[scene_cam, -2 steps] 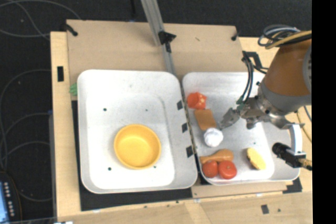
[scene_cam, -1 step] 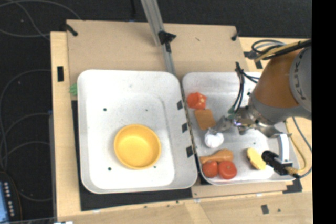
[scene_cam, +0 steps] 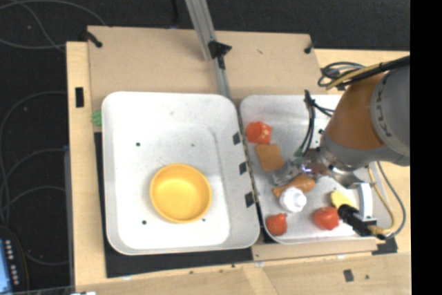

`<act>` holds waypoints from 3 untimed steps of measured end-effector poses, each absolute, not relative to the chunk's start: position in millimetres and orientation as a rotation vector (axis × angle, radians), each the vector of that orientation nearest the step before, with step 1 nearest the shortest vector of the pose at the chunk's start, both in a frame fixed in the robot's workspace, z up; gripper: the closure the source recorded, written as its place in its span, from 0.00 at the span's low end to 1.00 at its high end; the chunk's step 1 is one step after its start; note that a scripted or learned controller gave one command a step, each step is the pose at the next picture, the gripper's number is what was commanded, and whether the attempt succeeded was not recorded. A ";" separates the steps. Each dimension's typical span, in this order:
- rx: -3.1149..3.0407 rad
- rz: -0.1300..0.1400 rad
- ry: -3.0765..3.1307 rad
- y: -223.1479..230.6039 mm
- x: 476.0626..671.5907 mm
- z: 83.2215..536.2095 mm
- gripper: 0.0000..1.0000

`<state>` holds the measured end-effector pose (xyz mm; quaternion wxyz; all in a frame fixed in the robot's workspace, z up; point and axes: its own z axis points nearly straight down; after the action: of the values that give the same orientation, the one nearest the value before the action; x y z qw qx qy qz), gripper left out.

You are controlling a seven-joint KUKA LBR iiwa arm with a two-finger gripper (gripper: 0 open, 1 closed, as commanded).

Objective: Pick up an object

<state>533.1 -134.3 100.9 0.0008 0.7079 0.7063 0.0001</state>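
Reaches in from right of the brown block (scene_cam: 269, 157) as a grey arm (scene_cam: 392, 114) with an orange band, wrist tipped down over the right bin (scene_cam: 280, 109). Ends in a gripper (scene_cam: 304, 166) just right of the block; cannot tell whether spread or pressed together. Below the block, an orange-and-white bottle (scene_cam: 293, 194); above, touching it, a red ball (scene_cam: 258, 132). Far left of the block, a yellow bowl (scene_cam: 181, 193) in the left bin (scene_cam: 166, 124).

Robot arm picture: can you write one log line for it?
arm: over right bin | gripper: near brown block | left bin: holds yellow bowl
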 end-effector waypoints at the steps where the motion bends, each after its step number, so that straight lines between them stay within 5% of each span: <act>1: 2.226 0.006 2.211 -134.6 534.2 111.6 1.00; 3: 2.219 0.001 2.220 -148.5 531.6 215.2 1.00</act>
<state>531.6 -148.5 215.2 0.0013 0.7070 0.7072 0.0003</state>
